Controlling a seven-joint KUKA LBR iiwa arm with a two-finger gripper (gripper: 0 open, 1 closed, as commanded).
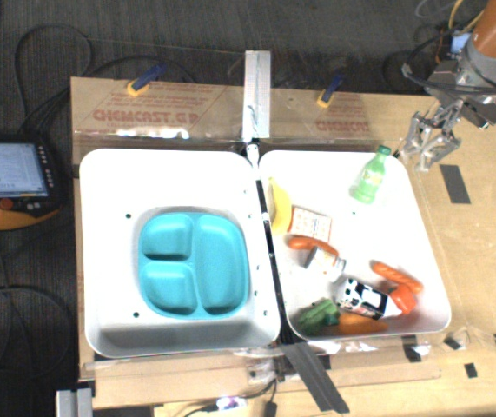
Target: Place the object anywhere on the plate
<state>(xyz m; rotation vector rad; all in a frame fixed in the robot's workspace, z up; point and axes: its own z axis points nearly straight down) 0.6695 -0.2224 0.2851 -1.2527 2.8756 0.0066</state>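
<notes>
Reading "CHEMCAST GP": red lettering, cardboard [156, 115].

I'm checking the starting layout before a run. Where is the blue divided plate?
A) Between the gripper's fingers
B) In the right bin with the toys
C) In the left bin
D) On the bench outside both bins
C: the blue divided plate lies flat in the left bin, apart from the toys in the right bin.

Two white bins [100, 233], one blue plate [193, 263], one green bottle [369, 178]
</notes>
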